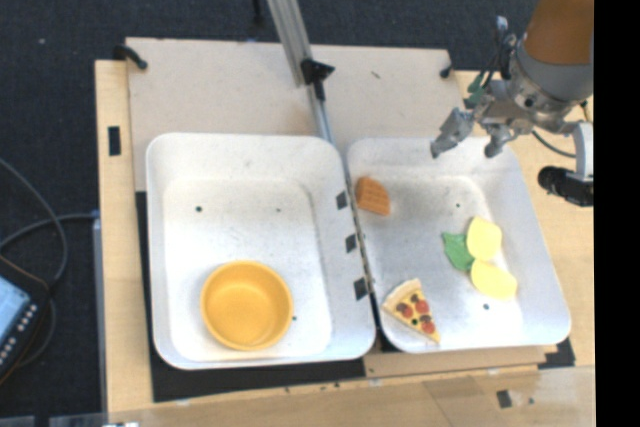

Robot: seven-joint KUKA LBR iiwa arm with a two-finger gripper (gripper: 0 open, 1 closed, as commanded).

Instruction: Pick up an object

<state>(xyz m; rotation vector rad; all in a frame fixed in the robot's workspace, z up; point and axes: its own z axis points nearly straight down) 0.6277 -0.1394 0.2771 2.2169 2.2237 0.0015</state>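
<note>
Two white bins are sitting side by side on the bench: left bin (pixel 180 165), right bin (pixel 520 195). Arm (pixel 560 25) is reaching in from the right, hanging over the right bin's back edge. Gripper (pixel 472 137) is hovering spread open, fingers apart, grasping nothing. Yellow bowl (pixel 246 305) is sitting in the left bin, front centre. In the right bin: yellow-and-green toy (pixel 482 258) is lying at right, pizza slice (pixel 412 309) is lying at the front-left corner, small orange piece (pixel 373 196) is resting near the left wall.
</note>
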